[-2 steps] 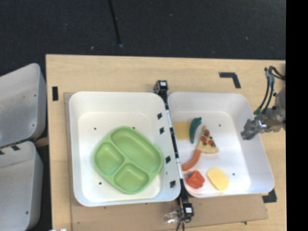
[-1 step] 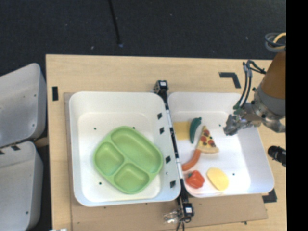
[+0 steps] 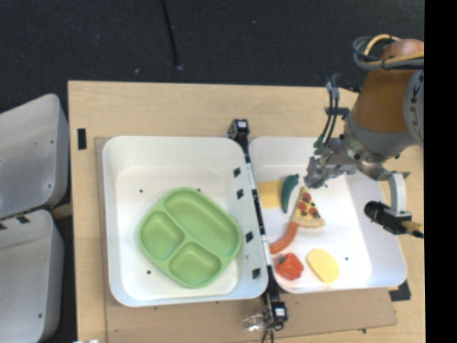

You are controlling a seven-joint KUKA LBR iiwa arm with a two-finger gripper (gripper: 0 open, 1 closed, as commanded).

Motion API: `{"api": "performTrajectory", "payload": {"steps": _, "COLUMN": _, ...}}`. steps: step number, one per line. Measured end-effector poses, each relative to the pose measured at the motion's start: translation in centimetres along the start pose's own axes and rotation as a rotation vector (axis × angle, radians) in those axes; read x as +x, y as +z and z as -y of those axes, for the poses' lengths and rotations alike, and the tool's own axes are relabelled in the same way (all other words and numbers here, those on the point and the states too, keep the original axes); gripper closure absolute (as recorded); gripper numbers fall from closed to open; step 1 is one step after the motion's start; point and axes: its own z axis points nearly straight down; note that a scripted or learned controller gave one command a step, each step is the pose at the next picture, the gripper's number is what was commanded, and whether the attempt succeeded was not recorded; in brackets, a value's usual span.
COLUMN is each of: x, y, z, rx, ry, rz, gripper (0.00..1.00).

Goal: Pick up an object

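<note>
A green divided plate (image 3: 189,236) lies in the left bin (image 3: 114,191). The right bin (image 3: 382,263) holds a yellow block (image 3: 269,194), green pepper (image 3: 288,189), pizza slice (image 3: 308,211), sausage (image 3: 284,239), tomato (image 3: 289,266) and lemon (image 3: 323,265) (all loose). The pincer (image 3: 318,174) hovers just above the pizza slice; its state I cannot tell.

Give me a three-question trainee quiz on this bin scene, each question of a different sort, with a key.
1. True or false: the green divided tray lies in the right bin.
2. Which item lies closest to the gripper? A) yellow oval piece B) pizza slice C) red tomato piece
3. Fill in: the orange sausage lies just above the red ____ piece.

Key: 1. False, it lies in the left bin. 2. B. 3. tomato.
</note>
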Motion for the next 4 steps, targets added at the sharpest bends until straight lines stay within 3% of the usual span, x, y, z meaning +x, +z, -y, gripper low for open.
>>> {"api": "performTrajectory", "payload": {"steps": 3, "x": 14.0, "y": 0.7, "z": -5.8, "rx": 0.001, "ry": 0.001, "rz": 0.000, "gripper": 1.00}}
{"api": "performTrajectory", "payload": {"steps": 4, "x": 18.3, "y": 1.1, "z": -9.0, "rx": -0.001, "ry": 0.001, "rz": -0.001, "gripper": 1.00}}
